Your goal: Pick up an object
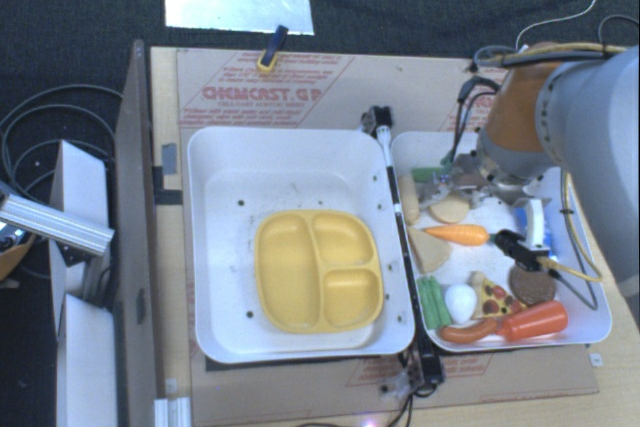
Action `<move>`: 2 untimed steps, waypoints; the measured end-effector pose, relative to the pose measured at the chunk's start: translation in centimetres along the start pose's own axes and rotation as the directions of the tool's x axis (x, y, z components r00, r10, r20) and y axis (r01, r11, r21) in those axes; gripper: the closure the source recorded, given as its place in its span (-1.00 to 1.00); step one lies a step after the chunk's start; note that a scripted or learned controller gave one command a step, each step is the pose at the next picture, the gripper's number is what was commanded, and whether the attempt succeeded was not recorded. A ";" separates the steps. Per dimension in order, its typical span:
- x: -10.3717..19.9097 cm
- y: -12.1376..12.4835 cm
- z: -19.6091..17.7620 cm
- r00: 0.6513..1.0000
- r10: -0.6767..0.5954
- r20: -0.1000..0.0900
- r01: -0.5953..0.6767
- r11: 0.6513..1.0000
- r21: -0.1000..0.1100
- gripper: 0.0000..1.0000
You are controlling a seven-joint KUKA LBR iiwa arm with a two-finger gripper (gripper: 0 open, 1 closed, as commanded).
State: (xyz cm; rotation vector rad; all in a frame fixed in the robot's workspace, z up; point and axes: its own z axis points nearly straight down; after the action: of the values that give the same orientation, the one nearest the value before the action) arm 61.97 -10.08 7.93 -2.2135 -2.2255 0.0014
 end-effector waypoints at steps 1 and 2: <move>0.5 1.9 -0.6 1.000 0.000 0.002 0.000 1.000 -0.007 -1.00; -0.7 3.0 -0.6 1.000 0.000 0.002 0.000 1.000 -0.008 -1.00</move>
State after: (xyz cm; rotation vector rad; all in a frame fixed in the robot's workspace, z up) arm 64.98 -10.76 8.52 -2.2187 -2.2300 -0.0045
